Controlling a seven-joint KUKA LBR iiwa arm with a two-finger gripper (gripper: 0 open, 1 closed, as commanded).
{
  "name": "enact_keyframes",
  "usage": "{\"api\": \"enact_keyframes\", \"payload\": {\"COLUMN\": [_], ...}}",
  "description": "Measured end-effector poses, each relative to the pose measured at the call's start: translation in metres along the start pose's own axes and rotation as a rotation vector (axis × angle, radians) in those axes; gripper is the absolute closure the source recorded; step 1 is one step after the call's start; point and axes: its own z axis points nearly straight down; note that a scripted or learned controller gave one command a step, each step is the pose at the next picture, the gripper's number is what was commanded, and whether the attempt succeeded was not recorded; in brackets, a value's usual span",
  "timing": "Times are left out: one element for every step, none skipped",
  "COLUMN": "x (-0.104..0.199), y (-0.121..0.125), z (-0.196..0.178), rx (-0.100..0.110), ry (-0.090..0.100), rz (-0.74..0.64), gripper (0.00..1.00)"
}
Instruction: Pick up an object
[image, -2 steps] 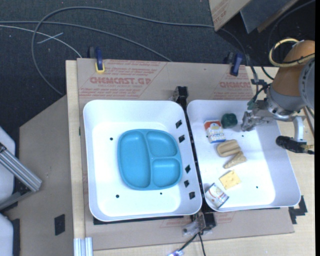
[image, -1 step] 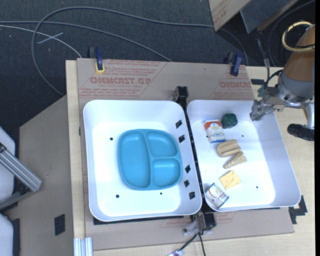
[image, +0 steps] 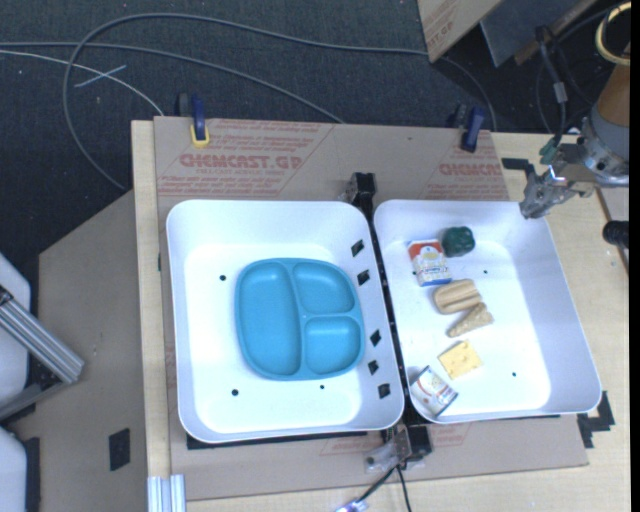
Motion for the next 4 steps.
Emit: {"api": "enact_keyframes", "payload": {"x": [0.0,0.058,0.116,0.172], "y": [0.001,0.002,0.012,0.01], "z": [-0.013,-0.023,-0.027,-0.035], "rx": [0.005,0.009,0.007,0.009], "ry": [0.002,0.005,0.005,0.006], "rz": [0.0,-0.005,-0.005,-0.005], "gripper": [1.0,1.0,1.0,1.0]}}
